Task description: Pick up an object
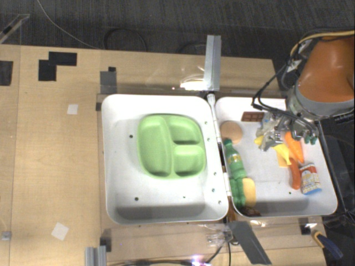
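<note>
My gripper (pixel 272 136) hangs low over the back middle of the right bin (pixel 327 204), under the orange wrist band. A small yellow piece (pixel 259 142) shows at its left edge, and I cannot tell whether it is held. Just right of the gripper lie an orange carrot-like piece (pixel 295 149) and a yellow scrap (pixel 283 158). A red and white can (pixel 308 179) lies further to the front right. A tan ball (pixel 232 131) and a brown bar (pixel 252 116) sit to the gripper's left.
Along the right bin's left wall lie a green bottle (pixel 236 169), a yellow object (pixel 250 190) and a brown piece (pixel 250 210). The left bin (pixel 116 198) holds a green divided plate (pixel 170 145). A metal post (pixel 213 60) stands behind the bins.
</note>
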Controlling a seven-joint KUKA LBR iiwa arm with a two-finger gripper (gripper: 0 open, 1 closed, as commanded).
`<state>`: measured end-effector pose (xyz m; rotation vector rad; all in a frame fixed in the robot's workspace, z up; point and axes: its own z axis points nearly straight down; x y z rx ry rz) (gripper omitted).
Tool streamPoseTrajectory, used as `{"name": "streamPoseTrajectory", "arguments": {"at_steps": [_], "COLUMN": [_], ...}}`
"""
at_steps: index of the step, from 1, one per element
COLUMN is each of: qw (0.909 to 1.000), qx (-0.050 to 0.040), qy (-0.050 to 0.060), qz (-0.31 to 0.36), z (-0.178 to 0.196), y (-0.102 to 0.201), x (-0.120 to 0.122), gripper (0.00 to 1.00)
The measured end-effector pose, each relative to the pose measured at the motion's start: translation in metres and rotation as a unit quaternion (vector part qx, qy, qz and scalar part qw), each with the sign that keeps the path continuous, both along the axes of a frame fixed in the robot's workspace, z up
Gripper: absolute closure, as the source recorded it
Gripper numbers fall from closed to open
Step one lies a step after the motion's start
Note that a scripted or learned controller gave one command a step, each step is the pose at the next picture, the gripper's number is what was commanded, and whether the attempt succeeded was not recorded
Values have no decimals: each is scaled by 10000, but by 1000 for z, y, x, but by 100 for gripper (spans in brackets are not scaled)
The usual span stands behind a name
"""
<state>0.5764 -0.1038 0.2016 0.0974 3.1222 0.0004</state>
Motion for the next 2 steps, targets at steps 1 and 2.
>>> {"name": "streamPoseTrajectory", "arguments": {"at_steps": [1, 2], "qw": [9995, 9994], "qx": [-13, -4], "qy": [15, 40], "qz": [327, -338], "z": [33, 10], "y": [-18, -96], "x": [56, 94], "gripper": [100, 100]}}
